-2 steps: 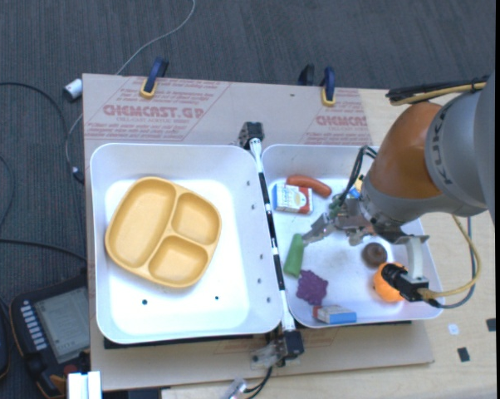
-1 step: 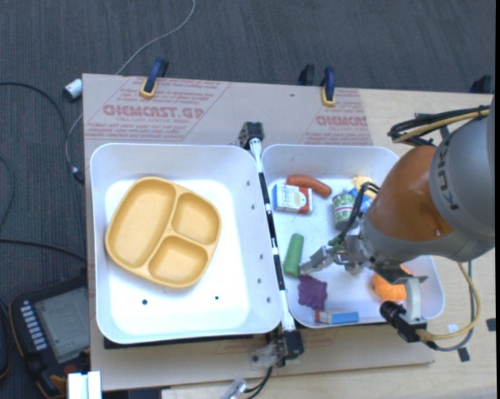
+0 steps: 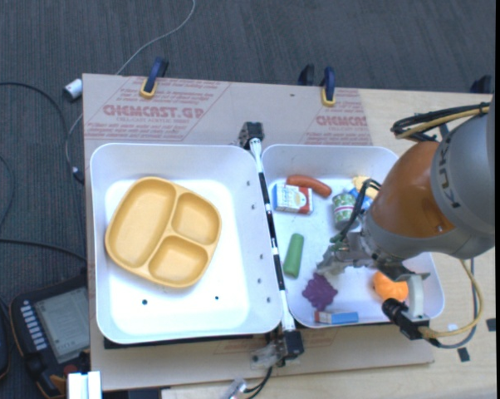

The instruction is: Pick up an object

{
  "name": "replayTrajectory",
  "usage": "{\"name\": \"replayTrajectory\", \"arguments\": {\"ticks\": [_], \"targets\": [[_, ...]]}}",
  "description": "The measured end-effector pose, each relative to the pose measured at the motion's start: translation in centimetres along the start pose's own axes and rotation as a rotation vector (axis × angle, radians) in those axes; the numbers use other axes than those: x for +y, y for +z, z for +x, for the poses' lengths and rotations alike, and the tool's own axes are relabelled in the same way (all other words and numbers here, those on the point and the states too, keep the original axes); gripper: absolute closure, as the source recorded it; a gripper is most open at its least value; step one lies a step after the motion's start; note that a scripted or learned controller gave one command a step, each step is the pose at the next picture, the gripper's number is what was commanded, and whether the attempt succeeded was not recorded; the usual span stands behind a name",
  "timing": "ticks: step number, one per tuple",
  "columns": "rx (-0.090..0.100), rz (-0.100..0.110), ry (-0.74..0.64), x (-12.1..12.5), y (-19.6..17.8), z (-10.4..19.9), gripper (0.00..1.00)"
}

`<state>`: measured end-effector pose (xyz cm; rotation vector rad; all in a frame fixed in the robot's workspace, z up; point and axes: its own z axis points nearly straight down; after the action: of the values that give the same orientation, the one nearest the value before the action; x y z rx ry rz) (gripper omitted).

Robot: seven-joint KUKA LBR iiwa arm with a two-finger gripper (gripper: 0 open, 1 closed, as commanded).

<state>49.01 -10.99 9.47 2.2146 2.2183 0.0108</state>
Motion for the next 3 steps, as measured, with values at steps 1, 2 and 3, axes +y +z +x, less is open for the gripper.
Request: {"name": "replayTrajectory", "arguments": {"ticks": [1, 2, 3], "targets": [[0.000, 0.001, 0.000, -0.04, 0.04, 0.01, 0.00], [0.002, 0.005, -0.002, 0.04, -0.65, 0.08, 1.00], [0.002, 0.005, -0.002, 0.03, -0.63, 0.09, 0.00]]}}
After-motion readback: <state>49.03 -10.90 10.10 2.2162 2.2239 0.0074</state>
